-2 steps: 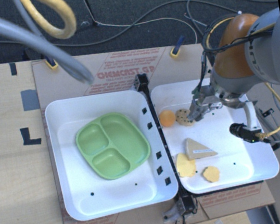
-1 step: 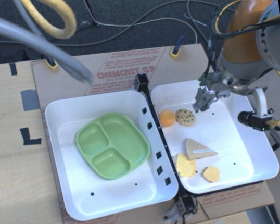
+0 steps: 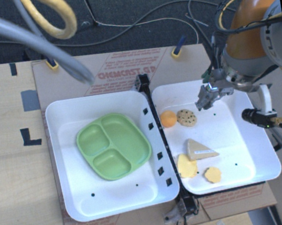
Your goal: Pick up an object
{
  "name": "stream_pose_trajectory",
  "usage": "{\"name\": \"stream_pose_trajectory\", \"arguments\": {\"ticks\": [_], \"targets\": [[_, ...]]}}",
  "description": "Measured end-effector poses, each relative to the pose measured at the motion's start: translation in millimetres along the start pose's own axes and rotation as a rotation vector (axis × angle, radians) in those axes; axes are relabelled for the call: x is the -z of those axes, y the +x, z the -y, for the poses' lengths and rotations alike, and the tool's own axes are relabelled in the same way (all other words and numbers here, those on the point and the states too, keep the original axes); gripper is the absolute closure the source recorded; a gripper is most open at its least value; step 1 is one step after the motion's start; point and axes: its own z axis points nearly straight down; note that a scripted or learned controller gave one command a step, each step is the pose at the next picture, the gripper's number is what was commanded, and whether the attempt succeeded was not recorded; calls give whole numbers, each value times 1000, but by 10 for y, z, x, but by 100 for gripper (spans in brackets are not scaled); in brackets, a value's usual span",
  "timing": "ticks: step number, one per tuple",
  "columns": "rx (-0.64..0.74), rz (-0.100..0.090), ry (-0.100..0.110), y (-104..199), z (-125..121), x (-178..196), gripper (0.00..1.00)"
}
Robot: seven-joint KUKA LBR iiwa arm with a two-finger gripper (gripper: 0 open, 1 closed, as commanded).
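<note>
arm over the right bin, food pieces lying loose below it

the gripper (image 3: 206, 99) hangs over the far part of the right bin (image 3: 252, 142), near its far edge, with nothing between its fingers; whether they are spread or closed i cannot tell from this angle. in that bin, an orange ball (image 3: 168, 119) lies by the left wall, touching or just beside a speckled cookie (image 3: 186, 118), which sits a little left of and nearer than the gripper. toward the middle lies a pale cheese wedge (image 3: 200, 149); a yellow slice (image 3: 186, 166) is just beside it on the left, and a small yellow piece (image 3: 212, 175) rests near the near edge. the left bin (image 3: 67, 147) holds a green divided tray (image 3: 114, 145), set at a slant around its middle.
</note>
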Motion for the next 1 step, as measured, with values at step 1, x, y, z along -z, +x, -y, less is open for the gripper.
{"name": "stream_pose_trajectory", "arguments": {"ticks": [1], "targets": [[5,-1,2,544,-140,-120,100]]}}
